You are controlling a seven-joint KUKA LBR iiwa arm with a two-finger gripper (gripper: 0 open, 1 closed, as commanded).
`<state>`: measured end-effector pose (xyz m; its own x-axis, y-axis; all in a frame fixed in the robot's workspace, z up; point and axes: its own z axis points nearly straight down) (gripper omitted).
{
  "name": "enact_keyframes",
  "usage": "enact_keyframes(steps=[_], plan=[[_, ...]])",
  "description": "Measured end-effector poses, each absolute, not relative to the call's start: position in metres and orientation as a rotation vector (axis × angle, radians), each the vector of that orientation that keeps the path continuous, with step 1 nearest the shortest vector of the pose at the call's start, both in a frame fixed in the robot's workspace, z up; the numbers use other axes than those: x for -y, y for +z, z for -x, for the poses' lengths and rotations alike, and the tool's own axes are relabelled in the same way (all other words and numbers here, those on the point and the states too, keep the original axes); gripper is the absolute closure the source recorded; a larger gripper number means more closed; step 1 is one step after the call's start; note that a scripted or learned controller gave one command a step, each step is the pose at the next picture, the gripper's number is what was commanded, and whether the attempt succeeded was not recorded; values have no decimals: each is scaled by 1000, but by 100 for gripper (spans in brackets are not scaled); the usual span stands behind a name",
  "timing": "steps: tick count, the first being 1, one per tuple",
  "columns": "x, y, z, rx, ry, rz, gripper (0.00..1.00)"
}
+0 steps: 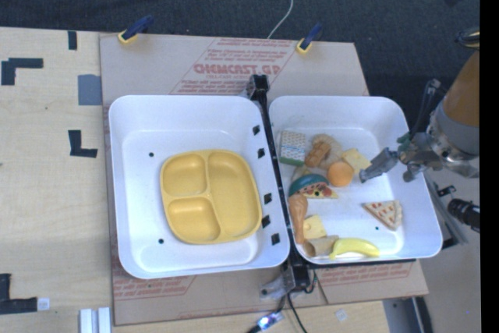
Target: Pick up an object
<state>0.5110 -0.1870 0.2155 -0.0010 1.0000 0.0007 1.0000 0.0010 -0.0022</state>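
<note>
The right bin (390,115) holds several toy foods. Among them are an orange ball (340,173), a pale yellow block (356,160), a tan piece (320,150) and a green-and-white block (292,146). A triangular slice (383,212) lies alone toward the bin's right side. A banana (355,248) lies along the front wall. My gripper (387,172) hangs over the right part of this bin, just right of the yellow block and above the triangular slice. Its fingers (376,167) stand apart, open, with nothing between them.
The left bin (129,168) carries a yellow divided plate (210,195). A colourful slice (312,185), an orange stick-shaped piece (298,214) and a yellow wedge (314,228) crowd the right bin's left side. A black divider (269,160) runs between the bins.
</note>
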Motion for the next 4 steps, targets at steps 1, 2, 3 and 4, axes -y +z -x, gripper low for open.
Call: enact_keyframes(steps=[1, 2, 3, 4], plan=[[184, 167, -501, 2218, 6, 2217, 0], [179, 122, -500, 2219, 6, 2216, 0], [182, 87, -502, 2230, 1, 2233, 0], [182, 101, -504, 2233, -5, 2236, 100]])
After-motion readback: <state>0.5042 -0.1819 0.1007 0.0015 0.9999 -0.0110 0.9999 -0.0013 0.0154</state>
